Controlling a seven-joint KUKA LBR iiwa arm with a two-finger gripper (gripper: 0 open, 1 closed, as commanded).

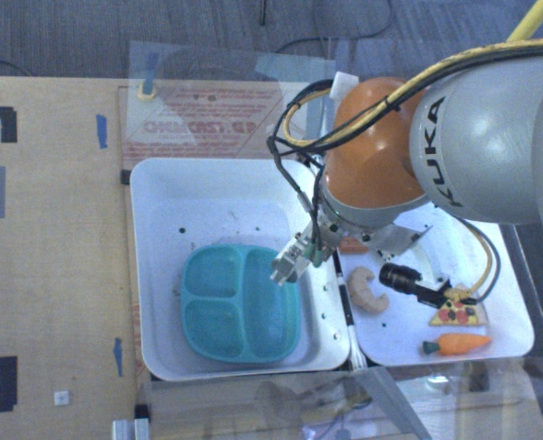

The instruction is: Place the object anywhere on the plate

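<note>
A teal divided plate (239, 305) lies in the left white bin (161, 209), toward its front. My gripper (290, 264) hangs over the plate's upper right rim, below the orange wrist band (372, 154). I see nothing clearly held in it. In the right bin (510, 337) lie a tan croissant-shaped toy (371, 291), a pizza-slice toy (459, 313) and an orange carrot (457, 344). A small reddish piece (352, 243) peeks out from under the arm, mostly hidden.
A black cylindrical part (407, 280) with cables sits over the right bin beside the croissant. The big grey arm (492, 145) covers the upper part of the right bin. The ridge between the bins (343, 305) runs just right of the plate.
</note>
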